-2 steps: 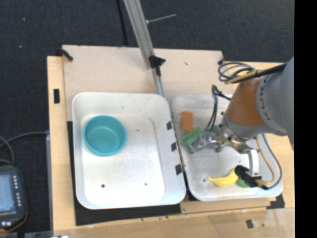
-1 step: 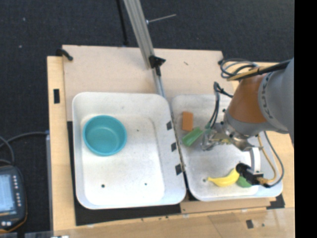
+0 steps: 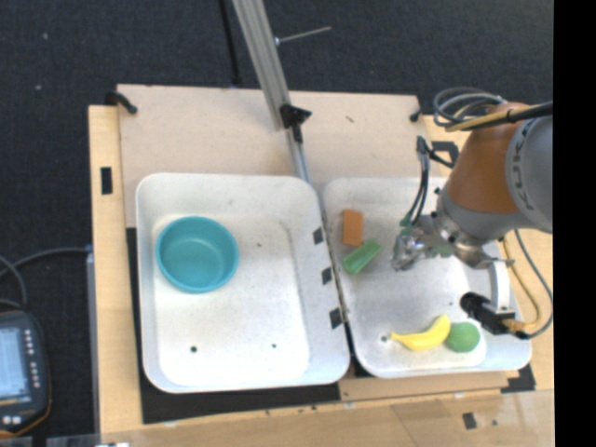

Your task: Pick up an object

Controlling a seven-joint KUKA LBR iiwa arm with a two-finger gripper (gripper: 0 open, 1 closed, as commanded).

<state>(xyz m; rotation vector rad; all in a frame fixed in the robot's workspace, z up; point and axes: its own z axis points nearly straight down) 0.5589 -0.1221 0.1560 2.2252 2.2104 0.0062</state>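
Note:
In the right bin (image 3: 372,198) lie an orange block (image 3: 352,227), a green block (image 3: 361,257) just below it, a yellow banana (image 3: 422,335) near the front wall and a green ball (image 3: 463,337) touching the banana's right end. My gripper (image 3: 406,252) hangs over the middle of that bin, a little right of the green block and apart from it. Nothing shows between its fingers. The arm's grey and orange wrist (image 3: 484,175) rises to the right of it.
The left bin (image 3: 270,343) holds a teal bowl (image 3: 196,253) at its left side. A grey metal post (image 3: 265,54) slants up from between the bins at the back. Cables (image 3: 461,105) loop at the right rear of the bench.

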